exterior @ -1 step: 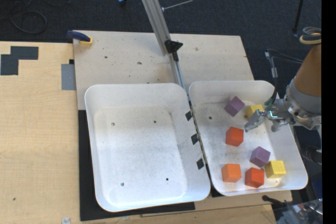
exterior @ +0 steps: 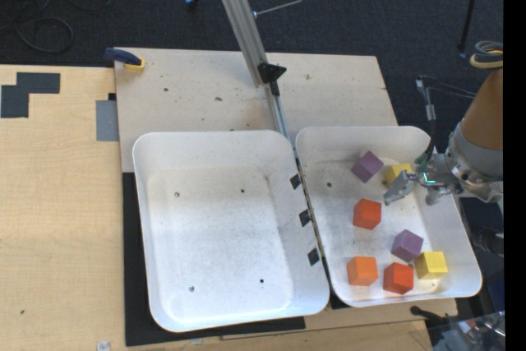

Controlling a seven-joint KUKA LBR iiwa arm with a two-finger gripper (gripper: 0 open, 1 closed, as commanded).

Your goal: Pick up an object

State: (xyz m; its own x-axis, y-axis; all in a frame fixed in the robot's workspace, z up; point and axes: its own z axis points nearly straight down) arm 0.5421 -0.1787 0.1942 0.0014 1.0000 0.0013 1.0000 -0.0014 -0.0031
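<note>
The right bin point(exterior: 333, 152) holds several small blocks. A purple block point(exterior: 367, 166) lies near the back, with a yellow block point(exterior: 400, 173) just to its right. A red-orange block point(exterior: 366, 214) sits in the middle. Along the front lie an orange block point(exterior: 362, 270), a red block point(exterior: 399, 278), a purple block point(exterior: 407, 244) and a yellow block point(exterior: 431, 264). My gripper point(exterior: 403, 187) reaches in from the right and hangs low over the bin, right beside the rear yellow block, which it partly hides. Nothing shows between its fingers.
The left bin point(exterior: 164, 168) lies beside the right one, parted from it by a rim with black clips point(exterior: 304, 216). A slanted aluminium bar point(exterior: 242, 20) rises behind the bins. A blue and yellow clamp point(exterior: 125, 58) lies at the board's back left corner.
</note>
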